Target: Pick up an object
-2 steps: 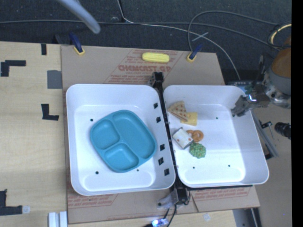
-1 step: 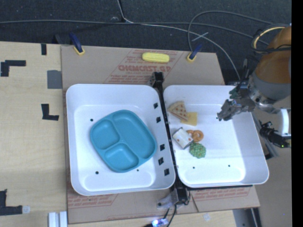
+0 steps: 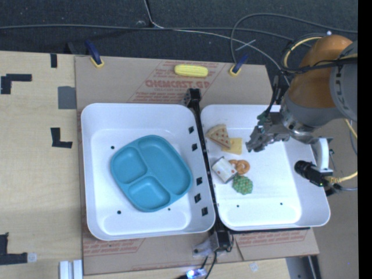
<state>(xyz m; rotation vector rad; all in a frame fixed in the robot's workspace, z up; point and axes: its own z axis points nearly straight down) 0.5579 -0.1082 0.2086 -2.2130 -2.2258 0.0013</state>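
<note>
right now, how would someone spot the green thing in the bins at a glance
Look in the right bin, the one without the blue tray. Near its left side lies a small cluster of food items; the broccoli is the lowest, the only green, bumpy piece, just below the orange pretzel.

Glossy blue plastic tray (image 3: 151,172) lies in a smooth white plastic bin (image 3: 96,173) on matt cardboard (image 3: 145,86).

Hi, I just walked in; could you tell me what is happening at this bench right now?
A grey robot arm reaches in from the right, its gripper poised over the right bin, with nothing seen in its grasp. Small toy foods lie just to its left: a sandwich wedge, a cheese piece, a pretzel, a white block and a broccoli floret. The left bin holds a blue divided plate.
</note>
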